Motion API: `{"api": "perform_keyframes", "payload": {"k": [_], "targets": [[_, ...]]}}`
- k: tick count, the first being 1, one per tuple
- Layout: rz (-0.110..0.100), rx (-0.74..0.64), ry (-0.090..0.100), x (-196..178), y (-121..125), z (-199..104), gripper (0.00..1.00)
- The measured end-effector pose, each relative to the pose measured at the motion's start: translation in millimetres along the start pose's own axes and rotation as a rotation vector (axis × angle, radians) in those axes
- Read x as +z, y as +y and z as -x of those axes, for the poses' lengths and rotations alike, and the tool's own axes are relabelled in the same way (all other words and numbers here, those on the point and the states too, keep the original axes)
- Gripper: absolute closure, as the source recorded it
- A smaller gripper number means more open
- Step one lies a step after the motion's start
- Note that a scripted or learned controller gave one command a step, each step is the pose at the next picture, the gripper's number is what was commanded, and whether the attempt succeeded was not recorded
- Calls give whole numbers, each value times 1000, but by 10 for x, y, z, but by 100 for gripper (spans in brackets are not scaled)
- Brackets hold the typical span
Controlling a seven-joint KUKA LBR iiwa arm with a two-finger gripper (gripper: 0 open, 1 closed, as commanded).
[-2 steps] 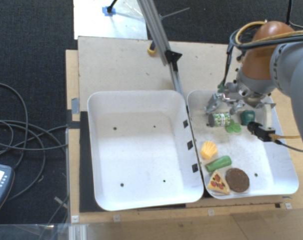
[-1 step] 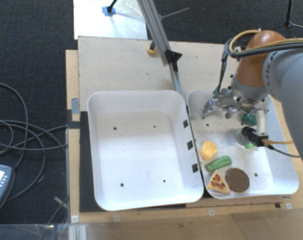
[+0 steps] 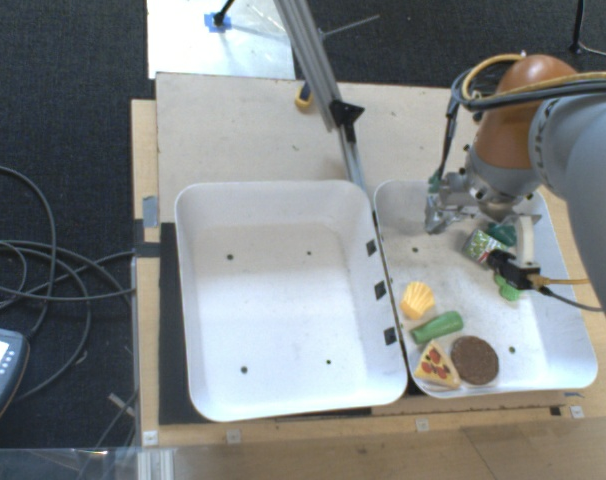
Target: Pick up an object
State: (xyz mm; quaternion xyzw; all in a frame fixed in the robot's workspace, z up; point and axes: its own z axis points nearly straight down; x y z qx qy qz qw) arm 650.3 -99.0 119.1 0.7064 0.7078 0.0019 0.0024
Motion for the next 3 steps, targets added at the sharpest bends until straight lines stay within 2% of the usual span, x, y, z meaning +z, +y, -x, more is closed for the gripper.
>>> {"api": "perform_keyframes", "payload": {"k": [1, 3], "targets": [[1, -3, 0, -457, 72, -23, 100], [3, -4, -1, -1561, 20, -60, 100]]}}
